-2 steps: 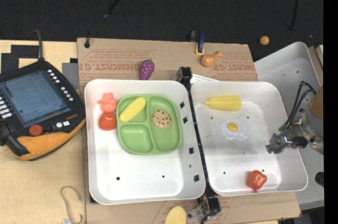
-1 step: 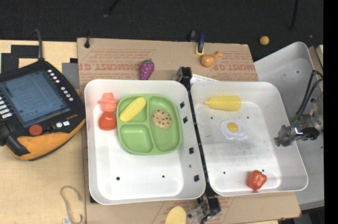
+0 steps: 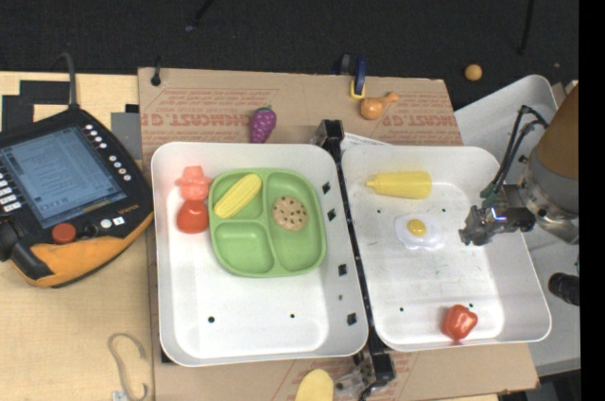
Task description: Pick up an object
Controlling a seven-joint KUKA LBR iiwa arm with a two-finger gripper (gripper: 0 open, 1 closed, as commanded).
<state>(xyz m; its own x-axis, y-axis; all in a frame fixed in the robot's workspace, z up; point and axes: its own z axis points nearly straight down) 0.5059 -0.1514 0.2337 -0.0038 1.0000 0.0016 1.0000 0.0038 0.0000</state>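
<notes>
The end effector (image 3: pixel 477 227) hovered low over the right bin (image 3: pixel 529 314), just right of the fried egg (image 3: pixel 417 229) (its likeliest target), its grip impossible to tell from here.

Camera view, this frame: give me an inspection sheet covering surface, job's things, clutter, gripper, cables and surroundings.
Surface: left bin and right bin side by side on cardboard.
Job's things: right bin holds yellow bottle, fried egg, red pepper; left bin holds green tray with corn and cookie, plus red toy.
Clutter: purple grapes, orange gourd.
Gripper: gripper over right bin, nothing visibly held.
Cables: black cable on wrist.
Surroundings: teach pendant.
</notes>
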